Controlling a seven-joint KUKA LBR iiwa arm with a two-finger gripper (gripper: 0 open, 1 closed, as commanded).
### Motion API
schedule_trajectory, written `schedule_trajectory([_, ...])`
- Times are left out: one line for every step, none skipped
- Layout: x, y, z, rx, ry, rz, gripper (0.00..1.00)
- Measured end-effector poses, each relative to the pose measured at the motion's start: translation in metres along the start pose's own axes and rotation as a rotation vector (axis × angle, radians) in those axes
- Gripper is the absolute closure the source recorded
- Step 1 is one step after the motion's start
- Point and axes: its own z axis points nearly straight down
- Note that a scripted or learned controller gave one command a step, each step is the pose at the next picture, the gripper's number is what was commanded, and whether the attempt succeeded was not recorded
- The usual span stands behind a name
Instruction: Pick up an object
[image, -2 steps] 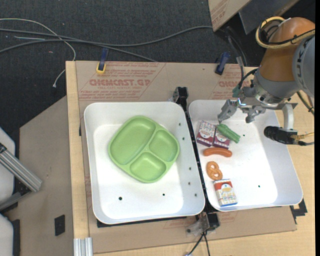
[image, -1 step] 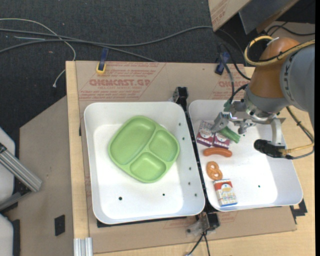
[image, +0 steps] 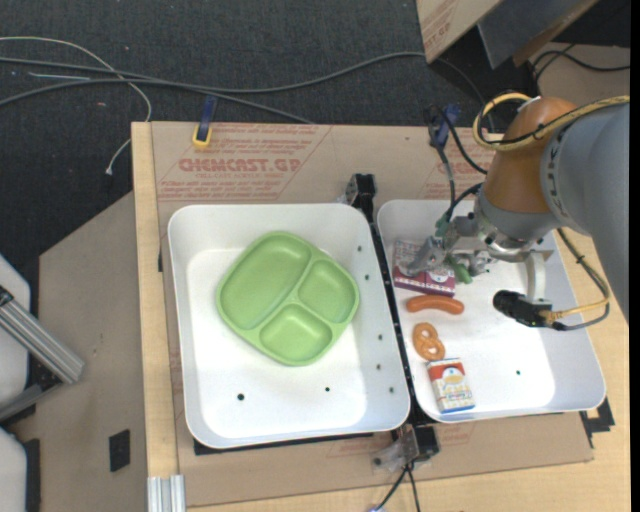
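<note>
Two shallow white bins are seen side by side on the cardboard-covered worktop (image: 250, 165). The left bin (image: 200, 340) holds one green divided plate (image: 288, 297), three compartments, lying flat near the bin's middle, turned at an angle to the walls.

The right bin (image: 560, 385) holds the small items, all grouped in its left half. A pink and white packet (image: 420, 265) is seen at the upper left of that bin. Just below it an orange sausage-shaped item (image: 435, 304) lies roughly level. Below that, an orange pretzel-shaped piece (image: 428, 341), apart from the sausage. Nearest the front wall, a small carton with red, white and blue print (image: 452, 386) lies flat.

The arm (image: 555, 160) is reached in from the right, orange band above the wrist. The gripper (image: 452, 255) is placed low over the upper left of the right bin, right beside the packet's right edge. Contact with the packet cannot be confirmed. Finger state cannot be told: the tips are lost in clutter and blur there. A black part with a yellow cable (image: 525, 306) is seen over the bin's middle right, below the wrist.
</note>
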Motion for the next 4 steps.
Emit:
schedule_trajectory([-0.001, 0.003, -0.015, -0.013, -0.004, 0.001, 1.00])
schedule_trajectory([-0.004, 0.005, -0.058, 0.001, 0.000, -0.001, 1.00])
schedule_trajectory([-0.012, 0.012, -0.115, -0.001, -0.001, -0.001, 1.00])
schedule_trajectory([-0.012, 0.013, -0.118, 0.002, 0.000, -0.001, 1.00])
